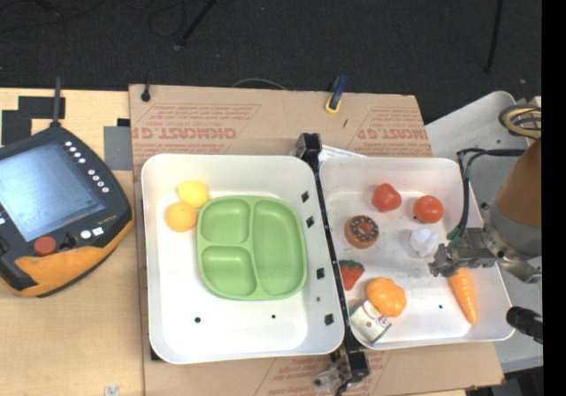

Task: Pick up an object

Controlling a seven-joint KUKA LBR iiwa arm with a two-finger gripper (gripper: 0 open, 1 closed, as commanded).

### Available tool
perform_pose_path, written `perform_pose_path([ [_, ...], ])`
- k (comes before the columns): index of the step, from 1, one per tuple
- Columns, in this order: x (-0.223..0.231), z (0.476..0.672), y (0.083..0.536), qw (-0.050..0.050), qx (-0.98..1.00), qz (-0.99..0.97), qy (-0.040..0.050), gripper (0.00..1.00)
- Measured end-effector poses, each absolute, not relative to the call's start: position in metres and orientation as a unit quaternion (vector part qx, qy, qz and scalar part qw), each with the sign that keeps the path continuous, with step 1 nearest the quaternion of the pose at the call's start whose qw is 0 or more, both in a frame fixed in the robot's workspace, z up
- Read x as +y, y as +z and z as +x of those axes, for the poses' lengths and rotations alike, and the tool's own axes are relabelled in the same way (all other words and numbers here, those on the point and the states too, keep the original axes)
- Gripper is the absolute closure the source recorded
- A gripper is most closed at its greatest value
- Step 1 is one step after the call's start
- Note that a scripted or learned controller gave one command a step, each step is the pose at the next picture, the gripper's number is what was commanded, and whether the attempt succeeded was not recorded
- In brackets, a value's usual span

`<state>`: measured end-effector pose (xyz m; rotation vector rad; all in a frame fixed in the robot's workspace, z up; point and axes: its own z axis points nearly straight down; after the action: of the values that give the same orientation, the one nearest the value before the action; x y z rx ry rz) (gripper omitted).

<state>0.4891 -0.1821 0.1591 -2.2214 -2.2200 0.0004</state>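
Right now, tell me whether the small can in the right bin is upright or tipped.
Tipped: the small can lies on its side at the right bin's near edge, beside the orange pepper.

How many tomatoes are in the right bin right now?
2. One tomato lies near the bin's back, above the donut; the other tomato lies just right of it, above the white object.

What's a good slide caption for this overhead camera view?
Gripper beside a carrot in the right bin; green tray in the left.
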Motion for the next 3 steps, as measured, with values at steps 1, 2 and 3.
perform_pose_path([
  [1,-0.188,0.499,0.212,-0.001,-0.707,-0.707,-0.0006,1.0],
  [2,-0.189,0.499,0.228,0.0,-0.707,-0.707,0.0,1.0],
  [3,-0.141,0.526,0.237,0.001,-0.709,-0.706,-0.0002,1.0],
])
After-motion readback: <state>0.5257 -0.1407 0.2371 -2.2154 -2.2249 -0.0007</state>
